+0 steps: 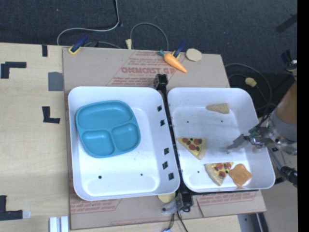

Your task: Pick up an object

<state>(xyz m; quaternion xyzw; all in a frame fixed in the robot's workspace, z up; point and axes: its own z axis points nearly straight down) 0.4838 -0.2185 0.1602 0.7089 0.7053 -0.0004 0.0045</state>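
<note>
My claw [237, 144] hangs at the right bin's [241, 94] right side, lower right of frame; I cannot tell its state. The nearest pizza slice [218, 171] lies just below it, touching a bread piece [240, 175], so I should descend centred on one.

Divided tray [107, 128] in left bin [84, 178]; two pizza slices [193, 145], perhaps bread, in right bin [193, 105].
</note>
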